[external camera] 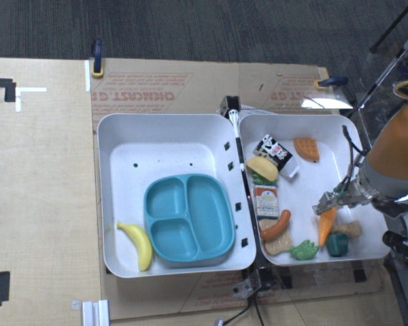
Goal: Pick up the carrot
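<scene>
Camera view check: my tool [332, 201] is down in the right bin [306, 124], sitting right at the top end of the carrot [325, 227]. Can't tell how far open the tool is, and can't confirm the carrot is gripped; metal parts and the carrot's top overlap from this angle.

Carrot position: lower right part of the right bin, lying roughly lengthwise with its tip pointing toward the near edge. Dark green pepper [337, 244] just beside it on the right, broccoli piece [303, 250] near its tip on the left. Sausage [275, 225] and bread slice [277, 244] a bit further left, apart from it.

Progress, my read: approach done, tool is at the target. Carrot looks to be resting on the bin floor, so the lift is not done. Left: confirm grip, raise clear of the bin.

Risk: contact is at the very end of the carrot, so it may pivot or slip out on lift. Pepper is close enough to get bumped.

Left bin [156, 131] has the teal divided plate [189, 217] and banana [139, 242], not involved.
</scene>
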